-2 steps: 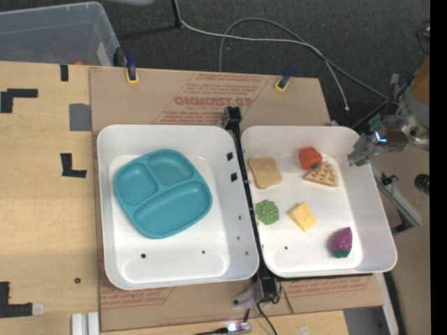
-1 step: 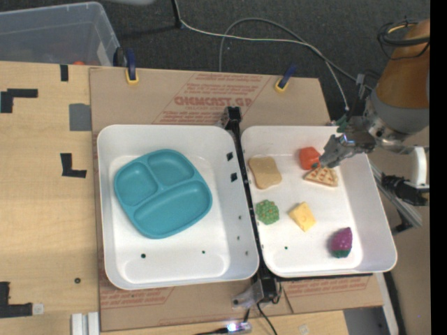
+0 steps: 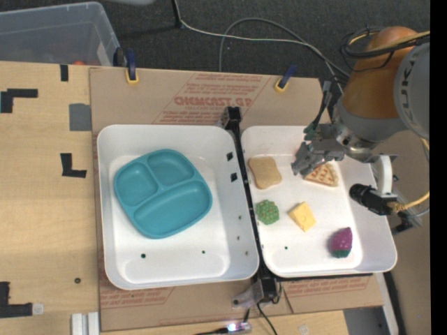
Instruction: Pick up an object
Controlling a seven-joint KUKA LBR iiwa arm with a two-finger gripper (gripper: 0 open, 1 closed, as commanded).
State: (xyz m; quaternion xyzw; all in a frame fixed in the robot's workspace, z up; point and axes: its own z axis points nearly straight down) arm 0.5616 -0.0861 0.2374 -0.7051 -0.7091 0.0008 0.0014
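Note:
The right bin (image 3: 279,137) holds a tan bread slice (image 3: 265,172), a green broccoli piece (image 3: 267,212), a yellow cheese wedge (image 3: 302,216), a purple grape bunch (image 3: 341,242) and an orange waffle-like triangle (image 3: 323,175). My gripper (image 3: 311,158) hangs over the upper part of this bin, its grey fingers right at the triangle's left upper edge. The fingers partly cover the triangle, and I cannot make out whether they touch it.
The left bin (image 3: 112,142) carries a teal divided plate (image 3: 162,192). A black divider clamp (image 3: 232,119) sits between the bins. A clear plastic tub (image 3: 59,33) stands at the far left back. Cables run over the cardboard behind the bins.

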